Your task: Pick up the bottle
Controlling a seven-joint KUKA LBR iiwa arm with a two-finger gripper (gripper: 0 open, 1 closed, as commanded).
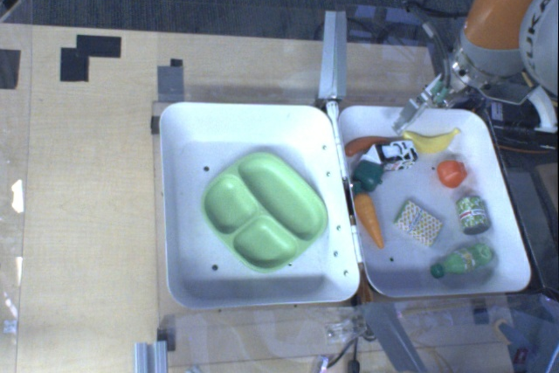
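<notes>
The bottle [463, 260] is green and lies on its side in the near right corner of the right bin [502, 188], cap end pointing left. My gripper [412, 115] hangs over the far edge of that bin, just above a yellow banana [433, 138]. It sits well away from the bottle, toward the back of the bin. Nothing shows in its grasp.
Sharing the right bin are a red tomato [451, 173], a green can [472, 213], a patterned packet [417, 223], a carrot [369, 220], a dark green item [367, 176] and a black-and-white toy [397, 155]. A green divided plate [265, 210] lies in the left bin [183, 153].
</notes>
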